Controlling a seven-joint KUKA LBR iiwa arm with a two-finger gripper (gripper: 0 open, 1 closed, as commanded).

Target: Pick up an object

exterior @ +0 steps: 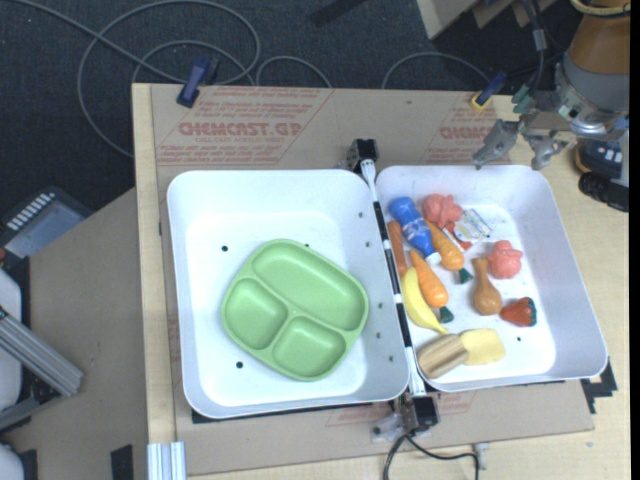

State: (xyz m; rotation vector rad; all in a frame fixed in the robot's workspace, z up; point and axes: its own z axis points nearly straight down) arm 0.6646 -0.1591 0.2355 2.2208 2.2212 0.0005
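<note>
The desk (pixel 250 118) is seen from above, with two shallow white bins set side by side on it. The left bin (pixel 195 268) fills the middle left of the frame. A green plate (pixel 293 309) with three sections is laid in it, a little below the middle.

The right bin (pixel 565 268) sits at the middle right of the frame, and the toy foods are kept in it. A yellow banana (pixel 420 306) is placed along its left wall, and an orange carrot (pixel 430 280) is laid just beside it. A blue bottle (pixel 410 223) is found at the upper left of this bin, with a pink toy (pixel 441 209) next to it. A tan and yellow piece (pixel 460 351) is laid near the bottom edge. A brown drumstick (pixel 485 290) is seen in the middle, a second pink toy (pixel 506 258) up to its right, and a small red one (pixel 518 312) to its lower right.

The hand (pixel 520 140) is held at the upper right of the frame, above the top edge of the right bin. Its fingers are spread apart, and nothing is gripped between them.
</note>
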